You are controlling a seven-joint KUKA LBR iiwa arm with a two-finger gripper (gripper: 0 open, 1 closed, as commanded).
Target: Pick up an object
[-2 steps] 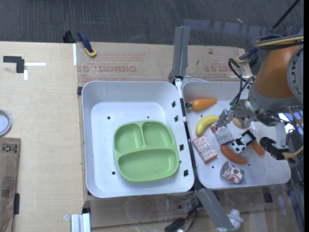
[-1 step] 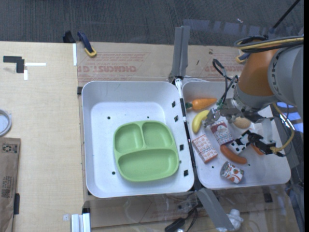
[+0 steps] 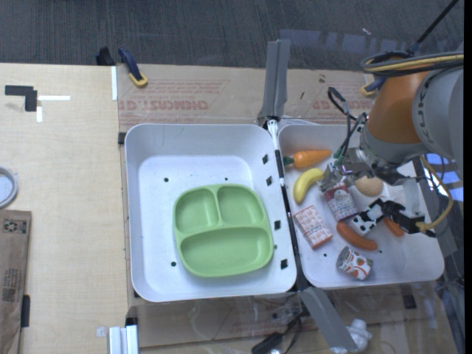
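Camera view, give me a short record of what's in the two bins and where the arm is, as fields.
left bin: holds a green divided plate
right bin: holds the small items
items: carrot, banana, patterned box, sausage, small can, black-and-white toy
arm: reaches in from the right, over the right bin
gripper: low among the items, beside the banana
grasp: cannot tell

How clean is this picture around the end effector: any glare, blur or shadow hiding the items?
Camera view: lighting even, no strong glare on the right bin; the end effector looks soft and cluttered by cables; the banana and carrot read sharply; the arm darkens items beneath it.
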